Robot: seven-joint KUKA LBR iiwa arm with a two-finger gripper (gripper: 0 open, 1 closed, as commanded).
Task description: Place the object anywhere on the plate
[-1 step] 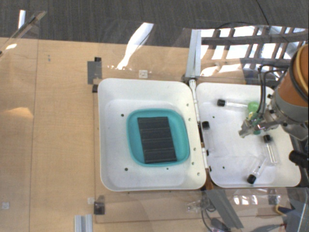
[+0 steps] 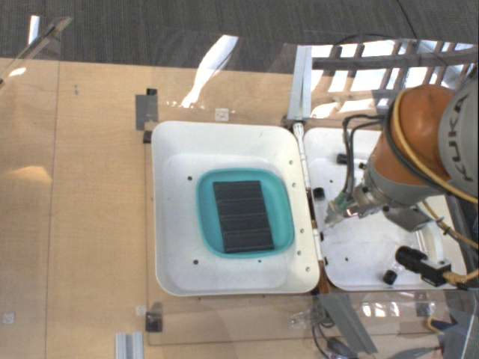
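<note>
Placement is looking done, judging from the camera view: the block [image 2: 242,216], a dark ridged rectangle, is lying flat inside the teal plate [image 2: 203,200]. It is sitting roughly centred and a little askew to the plate's edges, with teal showing all round it and no part hanging over the rim. The plate is sitting in the middle of the left bin [image 2: 172,268], which is resting on the table [image 2: 82,238] just beside the right bin [image 2: 359,264]. The arm [image 2: 419,148] is reaching in over the right bin, and its pincer [image 2: 343,205] is hovering near that bin's left wall. It is well apart from the block and the plate, on the far side of the divide between the two bins, and is touching neither. Whether the pincer is standing apart or together I am not able to tell, since the wrist is covering much of it and it is coming out small. Two small black bits are lying in the right bin, one [image 2: 389,277] toward the front and one [image 2: 318,194] by the left wall close to the pincer; they are too small to identify. As a judgement, the one thing the task is asking for is already being met, and only a clean exit for the arm, without knocking the block, is remaining.
</note>
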